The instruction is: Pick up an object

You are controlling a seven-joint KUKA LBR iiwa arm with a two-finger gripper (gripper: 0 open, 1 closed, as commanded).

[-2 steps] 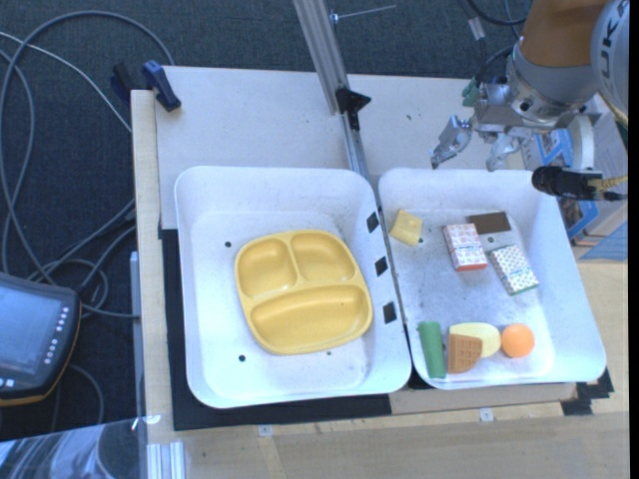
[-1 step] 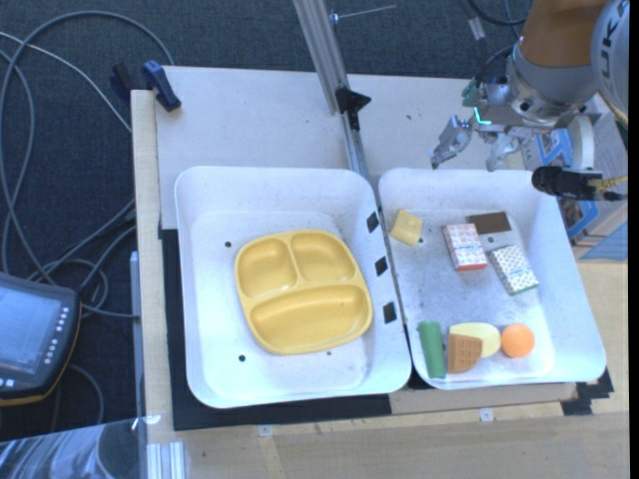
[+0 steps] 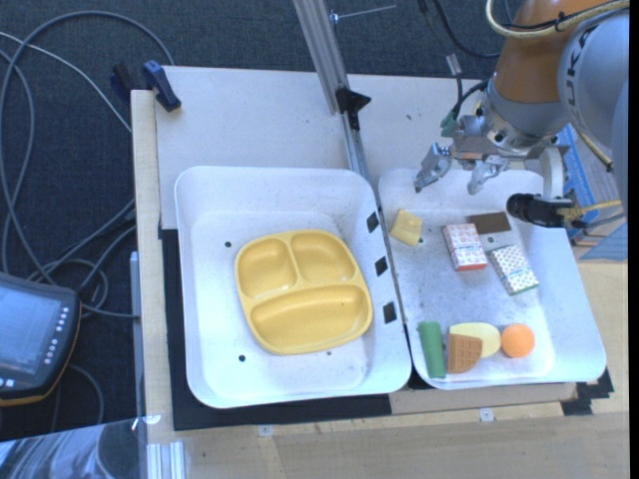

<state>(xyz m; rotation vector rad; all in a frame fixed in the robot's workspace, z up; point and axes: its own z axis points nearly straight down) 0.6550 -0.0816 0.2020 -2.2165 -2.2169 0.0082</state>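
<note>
My gripper (image 3: 458, 174) hangs open above the far edge of the right bin (image 3: 584, 312), nothing between its fingers. Below it in that bin lie a pale yellow block (image 3: 405, 228), a red-and-white box (image 3: 464, 245), a brown flat piece (image 3: 491, 224) and a green-patterned box (image 3: 513, 268). Along the near side sit a green cylinder (image 3: 430, 348), a waffle-like wedge (image 3: 462, 352), a yellow piece (image 3: 484, 337) and an orange ball (image 3: 517, 341).
The left bin (image 3: 200, 267) holds a yellow divided plate (image 3: 303, 290). A metal pole (image 3: 321, 28) rises slanted behind the bins. A blue clamp (image 3: 161, 84) sits at the bench's far left corner. Cables lie on the floor at left.
</note>
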